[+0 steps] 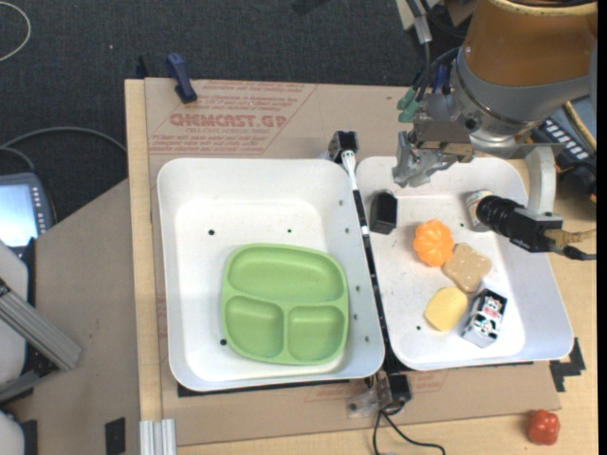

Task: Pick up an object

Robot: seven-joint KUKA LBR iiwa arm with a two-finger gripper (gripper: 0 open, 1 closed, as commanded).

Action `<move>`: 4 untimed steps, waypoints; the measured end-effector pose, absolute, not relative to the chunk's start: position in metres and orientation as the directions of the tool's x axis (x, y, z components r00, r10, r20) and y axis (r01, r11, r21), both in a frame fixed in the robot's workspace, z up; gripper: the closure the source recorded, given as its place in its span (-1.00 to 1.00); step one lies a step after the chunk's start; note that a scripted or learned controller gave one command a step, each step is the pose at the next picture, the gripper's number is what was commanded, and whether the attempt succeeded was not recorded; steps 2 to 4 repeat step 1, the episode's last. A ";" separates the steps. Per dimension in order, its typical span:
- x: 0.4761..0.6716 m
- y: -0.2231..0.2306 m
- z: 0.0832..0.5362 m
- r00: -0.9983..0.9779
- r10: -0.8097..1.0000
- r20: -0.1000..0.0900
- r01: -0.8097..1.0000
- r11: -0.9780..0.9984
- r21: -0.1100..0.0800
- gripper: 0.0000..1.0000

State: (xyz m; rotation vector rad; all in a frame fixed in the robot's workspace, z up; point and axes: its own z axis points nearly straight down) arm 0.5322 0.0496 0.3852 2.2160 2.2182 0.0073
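The pincer hangs low over the right bin, just up and left of the orange toy fruit. Nothing is seen in its grasp, and whether it stands apart or together cannot be told from this angle. The pick appears to be at the approach stage, with no object yet lifted. Candidates lie close: a small black block just left of the fruit, by the bin wall. Below and right of the fruit sit a tan bread-like piece, a yellow wedge and a black-and-white carton, packed together. The next move likely calls for choosing one target, centring above it and descending. The block's nearness to the wall, and the crowding below the fruit, could hamper a clean grip. Well left of the fruit, a green divided plate sits in the left bin. A red item rests on the tabletop, far below and right of the fruit.
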 end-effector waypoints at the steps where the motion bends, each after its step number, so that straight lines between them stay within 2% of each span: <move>1: 0.477 0.100 0.366 -0.007 1.000 0.002 1.000 0.007 -0.006 1.00; 4: 0.477 0.100 0.366 -0.007 1.000 0.002 1.000 0.007 -0.006 1.00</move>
